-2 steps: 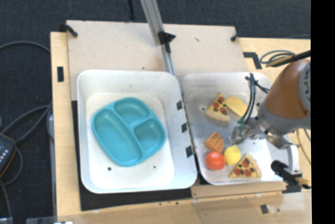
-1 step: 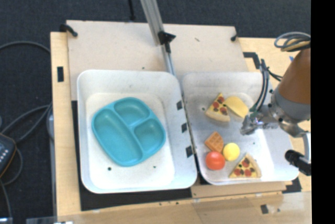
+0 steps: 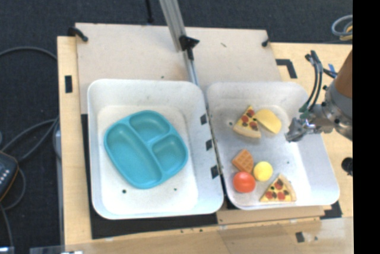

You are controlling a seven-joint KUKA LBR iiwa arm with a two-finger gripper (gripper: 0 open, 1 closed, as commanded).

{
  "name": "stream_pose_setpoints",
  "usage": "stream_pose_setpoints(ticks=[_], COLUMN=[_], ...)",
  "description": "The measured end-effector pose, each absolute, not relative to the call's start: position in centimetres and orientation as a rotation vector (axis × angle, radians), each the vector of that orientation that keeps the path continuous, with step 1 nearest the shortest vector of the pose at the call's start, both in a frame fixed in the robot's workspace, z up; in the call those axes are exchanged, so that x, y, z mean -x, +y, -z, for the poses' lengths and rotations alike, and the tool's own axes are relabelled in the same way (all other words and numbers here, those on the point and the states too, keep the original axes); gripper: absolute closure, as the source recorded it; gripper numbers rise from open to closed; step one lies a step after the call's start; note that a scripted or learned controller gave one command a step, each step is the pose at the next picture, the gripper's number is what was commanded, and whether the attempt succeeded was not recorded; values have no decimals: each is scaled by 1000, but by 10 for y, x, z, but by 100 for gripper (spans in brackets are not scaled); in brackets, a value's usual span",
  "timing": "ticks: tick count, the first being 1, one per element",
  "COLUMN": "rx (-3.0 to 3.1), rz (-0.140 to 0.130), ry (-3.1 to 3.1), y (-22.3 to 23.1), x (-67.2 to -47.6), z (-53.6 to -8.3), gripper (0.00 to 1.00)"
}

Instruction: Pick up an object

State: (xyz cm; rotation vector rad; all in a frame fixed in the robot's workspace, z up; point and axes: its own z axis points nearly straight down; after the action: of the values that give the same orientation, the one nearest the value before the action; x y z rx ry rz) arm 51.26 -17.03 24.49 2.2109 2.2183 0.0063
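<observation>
The right bin point(image 3: 309, 155) holds several toy foods: a pizza slice point(image 3: 247, 123), a yellow cheese wedge point(image 3: 270, 121), a waffle point(image 3: 243, 161), a red tomato point(image 3: 243, 182), a yellow ball point(image 3: 263, 171) and a second pizza slice point(image 3: 278, 190). My gripper point(image 3: 295, 131) comes in from the right over the bin's right half, just right of the cheese wedge. Nothing shows between its fingers.
A blue divided plate point(image 3: 146, 148) lies in the left bin point(image 3: 104, 98). A metal pole point(image 3: 169, 0) slants up from the bench between the bins. Cables hang by the arm at the right edge.
</observation>
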Motion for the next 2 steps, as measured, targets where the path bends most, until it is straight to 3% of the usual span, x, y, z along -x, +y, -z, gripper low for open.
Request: stream_pose_setpoints(ticks=[1,2], rx=[-2212,-2214], rz=[-5,-1], ry=[2219,2228], y=[-172,-126], x=[-514,-537], z=[-299,-282], gripper=[100,100])
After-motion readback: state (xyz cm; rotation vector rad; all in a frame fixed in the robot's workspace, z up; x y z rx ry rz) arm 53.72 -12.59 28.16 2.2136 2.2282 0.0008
